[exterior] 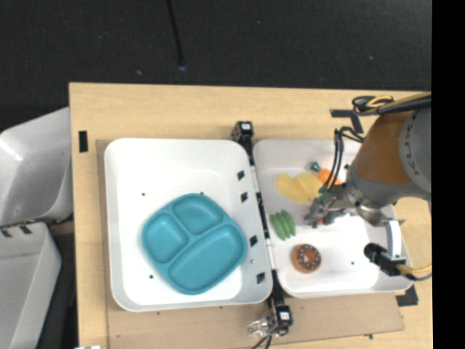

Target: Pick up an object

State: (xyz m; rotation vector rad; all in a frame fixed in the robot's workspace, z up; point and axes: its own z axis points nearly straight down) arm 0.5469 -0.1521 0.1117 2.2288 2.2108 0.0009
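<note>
My claw (320, 215) hangs low in the right bin (341, 286), reaching. Whether it's parted, I cannot tell. Next, settle squarely onto the yellow piece (298, 187).

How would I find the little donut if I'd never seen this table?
Look at the right-hand shallow white bin, the one the grey arm reaches into. Near its front edge lies a small round brown chocolate donut, below the ridged green piece and the yellow pieces. It is the bin's only ring-shaped brown thing.

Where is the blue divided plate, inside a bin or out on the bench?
Inside. The blue divided plate lies flat on the floor of the left bin, with white bin floor showing all around it.
</note>
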